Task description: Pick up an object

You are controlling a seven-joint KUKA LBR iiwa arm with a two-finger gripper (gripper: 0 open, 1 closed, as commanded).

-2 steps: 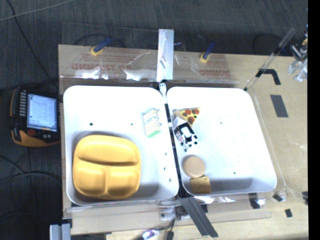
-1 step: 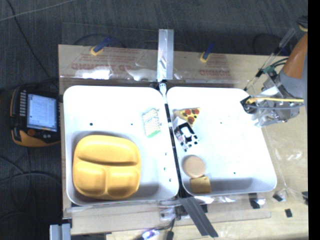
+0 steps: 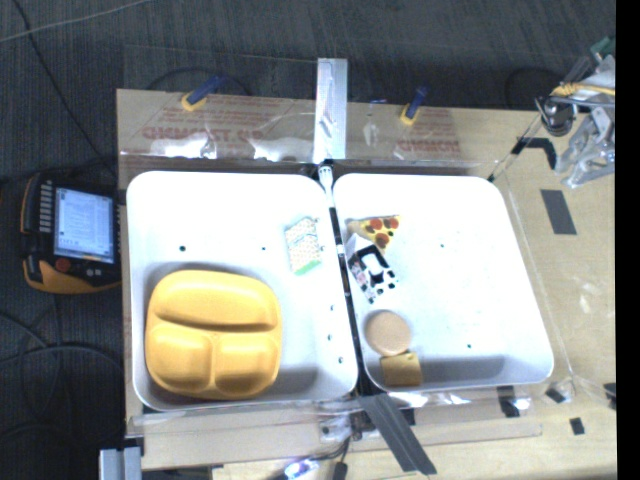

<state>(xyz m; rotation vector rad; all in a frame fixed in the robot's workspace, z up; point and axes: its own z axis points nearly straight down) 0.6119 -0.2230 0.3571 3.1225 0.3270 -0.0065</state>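
Observation:
A large yellow moulded piece [image 3: 213, 328] fills the near part of the left bin [image 3: 200, 203]. A small white packet with green print [image 3: 302, 245] lies by that bin's right wall. In the right bin [image 3: 480, 268], along its left wall, lie a small yellow and red item [image 3: 375, 228], a black and white item [image 3: 370, 268], a round tan disc [image 3: 388, 332] and a tan block [image 3: 401, 370]. My gripper [image 3: 583, 133] sits at the far upper right, outside the bins and well away from every object.
A handheld pendant with a lit screen [image 3: 70, 230] rests left of the bench. Clear plastic sheeting with two blue and yellow clamps [image 3: 205, 92] lies behind the bins. A metal post [image 3: 330, 108] stands at the divider's far end.

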